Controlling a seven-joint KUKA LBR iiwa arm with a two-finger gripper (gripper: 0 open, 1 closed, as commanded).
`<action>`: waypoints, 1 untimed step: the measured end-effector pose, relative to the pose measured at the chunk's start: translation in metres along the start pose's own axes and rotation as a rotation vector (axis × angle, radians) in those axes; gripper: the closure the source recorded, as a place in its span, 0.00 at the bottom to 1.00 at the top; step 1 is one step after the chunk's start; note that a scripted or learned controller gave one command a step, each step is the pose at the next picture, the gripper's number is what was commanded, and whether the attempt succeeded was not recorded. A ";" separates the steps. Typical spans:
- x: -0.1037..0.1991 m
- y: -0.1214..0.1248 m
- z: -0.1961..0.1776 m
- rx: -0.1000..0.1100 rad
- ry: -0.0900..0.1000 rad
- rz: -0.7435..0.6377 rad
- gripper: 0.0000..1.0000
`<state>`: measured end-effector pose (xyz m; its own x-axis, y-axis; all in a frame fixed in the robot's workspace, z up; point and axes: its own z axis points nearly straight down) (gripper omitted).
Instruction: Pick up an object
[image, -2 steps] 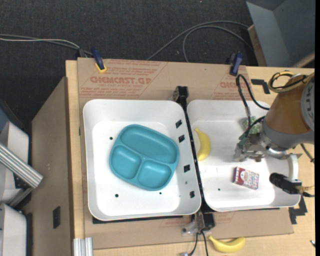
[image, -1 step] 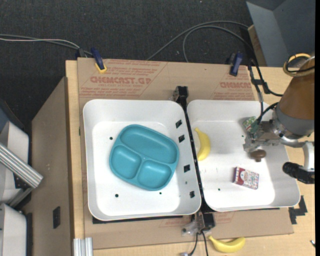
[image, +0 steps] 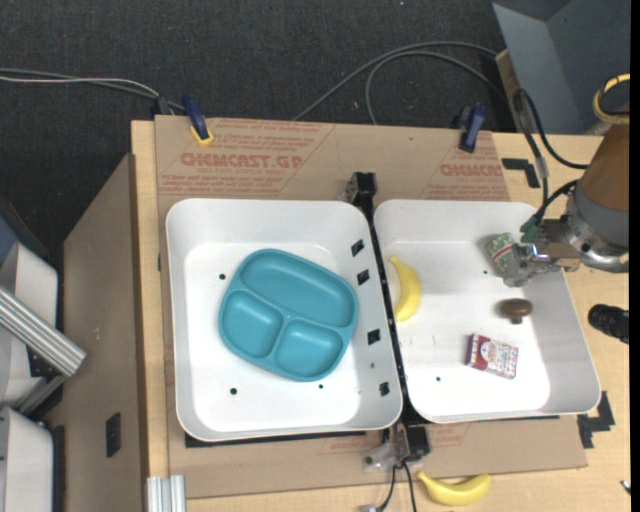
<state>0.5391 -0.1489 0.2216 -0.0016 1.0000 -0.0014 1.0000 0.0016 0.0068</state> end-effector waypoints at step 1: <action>0.044 0.010 -0.007 0.004 0.003 -0.004 1.00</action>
